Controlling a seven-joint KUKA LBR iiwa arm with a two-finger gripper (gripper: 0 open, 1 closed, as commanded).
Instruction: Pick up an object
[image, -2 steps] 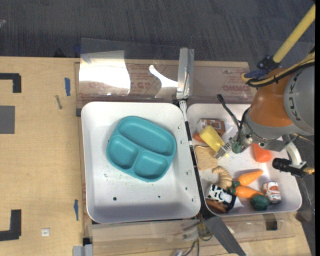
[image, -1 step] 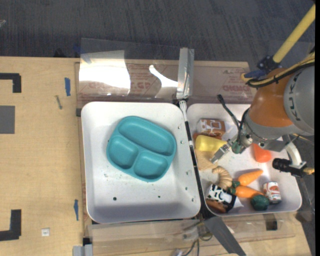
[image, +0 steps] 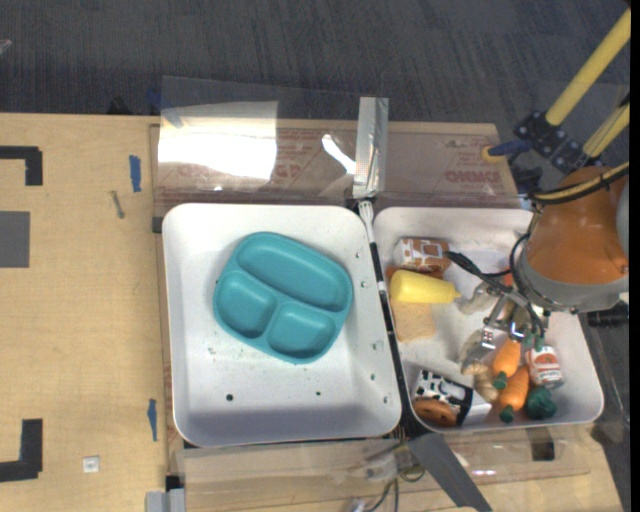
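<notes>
My gripper (image: 492, 335) reaches down into the right bin (image: 580, 400), under the arm's orange band (image: 572, 245). It hangs just above a pile of toys near the bin's front right. In that pile are two orange carrots (image: 510, 372), a small white bottle with a red label (image: 545, 366) and a dark green piece (image: 541, 403). Left of the gripper lie a yellow toy (image: 420, 289) and a tan slice (image: 415, 322). A brown packet (image: 424, 254) lies behind them. The gripper's metal parts overlap the pile, so contact is unclear.
The left bin (image: 200, 400) holds a teal divided plate (image: 283, 296). A black-and-white item (image: 440, 386) with a brown-orange piece (image: 436, 409) sits at the right bin's front left. A clear plastic wall (image: 300, 160) stands behind both bins. The wooden bench (image: 70, 300) extends left.
</notes>
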